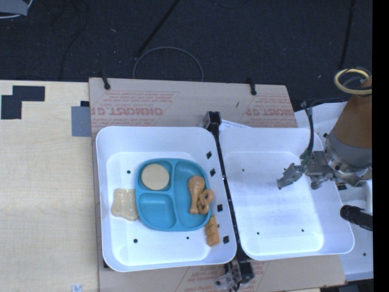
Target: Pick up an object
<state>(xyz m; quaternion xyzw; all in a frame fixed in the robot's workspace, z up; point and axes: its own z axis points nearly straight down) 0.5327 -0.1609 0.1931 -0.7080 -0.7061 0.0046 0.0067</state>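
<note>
1. The bench carried a brown cardboard sheet, and on that sheet sat two shallow white bins side by side, touching along their inner walls.
2. The arm, grey with an orange section, came in over the right edge of the right bin.
3. The left bin held every loose thing.
4. A blue divided tray lay in the middle of the left bin's floor.
5. A round tan disc rested in the tray's upper left compartment.
6. A brown pretzel-like piece lay in the tray's right compartment, reaching from near its top edge to its lower half.
7. A pale beige slab lay on the bin floor, touching the tray's left edge.
8. A small brown chunk lay on the bin floor just beside the tray's lower right corner, close to the bin's right wall.
9. The tool hung over the right half of the right bin, well apart from all the objects, pointing toward the dividing walls; its fingers looked slightly apart and had nothing between them.
</note>
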